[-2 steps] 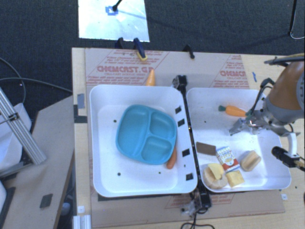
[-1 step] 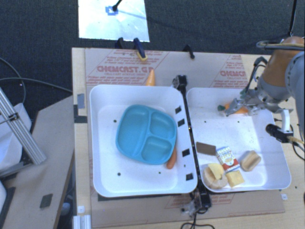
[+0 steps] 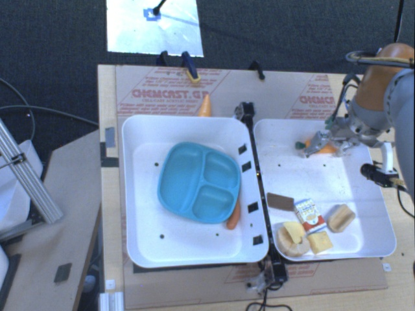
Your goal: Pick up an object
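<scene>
Two bins sat on the tabletop [image 3: 162, 83]. In the right bin [image 3: 382, 238], the hand [image 3: 322, 145] was low at the far edge, over an orange carrot [image 3: 328, 150]; its grip could not be told. Judged mid-grasp; next, closing and lifting.

We look down on a wooden bench [image 3: 78, 173] standing over dark carpeted floor [image 3: 52, 37]. A protective board printed with red lettering [image 3: 162, 89] covers the bench top, held at its far edge by clamps [image 3: 190, 68]. Beyond the bench, a shiny square sheet [image 3: 152, 18] lies on the floor, catching bright light. At the left edge, a slanted metal rail [image 3: 23, 170] crosses a white surface [image 3: 10, 186], and black cables [image 3: 19, 109] loop across the carpet.
</scene>
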Action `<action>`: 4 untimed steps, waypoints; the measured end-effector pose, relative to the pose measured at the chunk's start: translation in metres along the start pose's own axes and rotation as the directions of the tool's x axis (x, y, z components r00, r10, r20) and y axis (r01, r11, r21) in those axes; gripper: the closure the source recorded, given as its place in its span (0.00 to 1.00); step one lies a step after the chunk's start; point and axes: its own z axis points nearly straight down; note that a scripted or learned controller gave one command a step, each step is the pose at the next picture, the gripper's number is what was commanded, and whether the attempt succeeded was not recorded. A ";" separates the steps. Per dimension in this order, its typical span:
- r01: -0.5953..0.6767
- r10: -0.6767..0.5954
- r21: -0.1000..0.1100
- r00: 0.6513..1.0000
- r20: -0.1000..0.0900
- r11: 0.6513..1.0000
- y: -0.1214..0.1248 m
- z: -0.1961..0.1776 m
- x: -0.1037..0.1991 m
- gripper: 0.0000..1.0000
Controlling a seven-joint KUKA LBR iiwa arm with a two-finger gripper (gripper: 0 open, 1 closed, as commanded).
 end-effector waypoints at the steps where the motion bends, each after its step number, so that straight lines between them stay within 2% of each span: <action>1: -0.006 0.006 -0.029 1.000 0.008 1.000 -0.058 0.000 0.000 0.00; 2: -0.009 0.010 -0.025 1.000 0.007 1.000 -0.156 0.004 -0.001 0.00; 3: -0.006 0.007 -0.035 1.000 0.010 0.999 -0.151 -0.008 0.000 1.00; 4: 0.002 -0.002 -0.039 1.000 0.011 0.999 -0.071 0.000 0.002 1.00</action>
